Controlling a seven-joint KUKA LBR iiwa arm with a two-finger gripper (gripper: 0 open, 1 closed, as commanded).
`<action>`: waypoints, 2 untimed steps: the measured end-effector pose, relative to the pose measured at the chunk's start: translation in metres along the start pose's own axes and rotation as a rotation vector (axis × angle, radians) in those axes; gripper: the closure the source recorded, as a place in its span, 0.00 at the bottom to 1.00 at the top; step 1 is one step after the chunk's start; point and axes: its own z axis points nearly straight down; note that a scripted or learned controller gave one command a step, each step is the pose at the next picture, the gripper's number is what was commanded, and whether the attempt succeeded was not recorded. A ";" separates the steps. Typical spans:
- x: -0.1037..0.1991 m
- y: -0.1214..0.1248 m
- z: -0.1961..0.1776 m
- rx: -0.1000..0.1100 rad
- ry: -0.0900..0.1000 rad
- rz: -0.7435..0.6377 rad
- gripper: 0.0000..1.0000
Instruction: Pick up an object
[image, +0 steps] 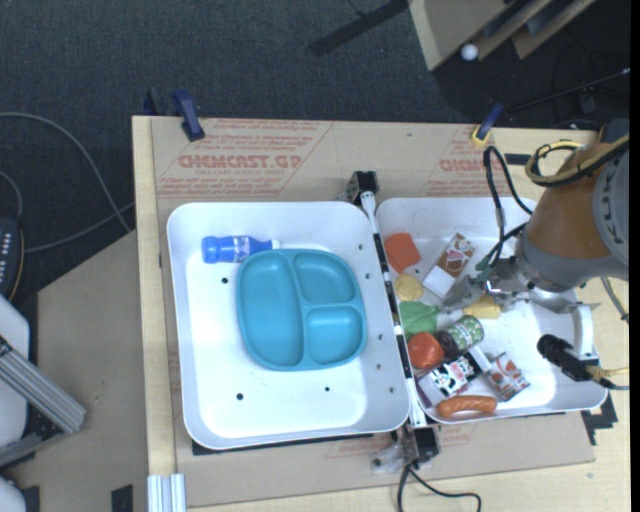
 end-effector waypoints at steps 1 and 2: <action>-0.002 0.003 -0.014 -0.009 -0.005 0.002 1.00; -0.001 0.001 -0.011 -0.004 -0.003 0.001 0.00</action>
